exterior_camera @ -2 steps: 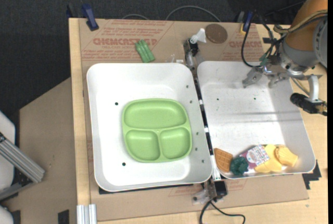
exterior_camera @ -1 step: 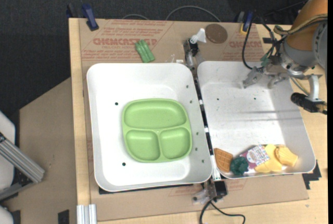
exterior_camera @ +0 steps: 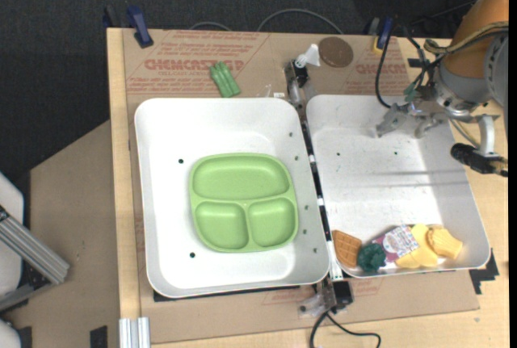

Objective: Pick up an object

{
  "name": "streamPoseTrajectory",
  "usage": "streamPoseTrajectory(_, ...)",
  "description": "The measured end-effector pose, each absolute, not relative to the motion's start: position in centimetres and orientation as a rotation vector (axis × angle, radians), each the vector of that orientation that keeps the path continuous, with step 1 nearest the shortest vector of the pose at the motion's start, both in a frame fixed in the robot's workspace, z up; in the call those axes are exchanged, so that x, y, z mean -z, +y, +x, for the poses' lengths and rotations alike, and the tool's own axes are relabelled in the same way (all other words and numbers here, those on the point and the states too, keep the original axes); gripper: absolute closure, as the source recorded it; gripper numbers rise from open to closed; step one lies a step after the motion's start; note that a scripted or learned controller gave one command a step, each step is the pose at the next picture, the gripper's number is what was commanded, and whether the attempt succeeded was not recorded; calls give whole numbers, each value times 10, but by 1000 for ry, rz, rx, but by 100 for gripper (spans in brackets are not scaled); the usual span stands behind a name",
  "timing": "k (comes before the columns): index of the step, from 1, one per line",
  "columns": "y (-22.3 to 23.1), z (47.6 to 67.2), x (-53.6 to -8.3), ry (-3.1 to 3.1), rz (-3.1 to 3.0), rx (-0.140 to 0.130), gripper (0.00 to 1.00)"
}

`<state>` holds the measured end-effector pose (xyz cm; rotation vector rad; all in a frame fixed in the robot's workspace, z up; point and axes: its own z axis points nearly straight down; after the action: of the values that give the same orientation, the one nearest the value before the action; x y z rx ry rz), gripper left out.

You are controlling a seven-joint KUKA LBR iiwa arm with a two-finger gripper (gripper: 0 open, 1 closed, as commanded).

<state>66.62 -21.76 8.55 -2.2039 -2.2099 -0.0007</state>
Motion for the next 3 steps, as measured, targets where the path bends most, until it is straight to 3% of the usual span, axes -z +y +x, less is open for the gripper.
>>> streamPoseTrajectory(2,-217,666,-85,-2211,-2202,0,0)
streamPoseTrajectory(3,-224,668,-150,-2227,-2226,4,0)
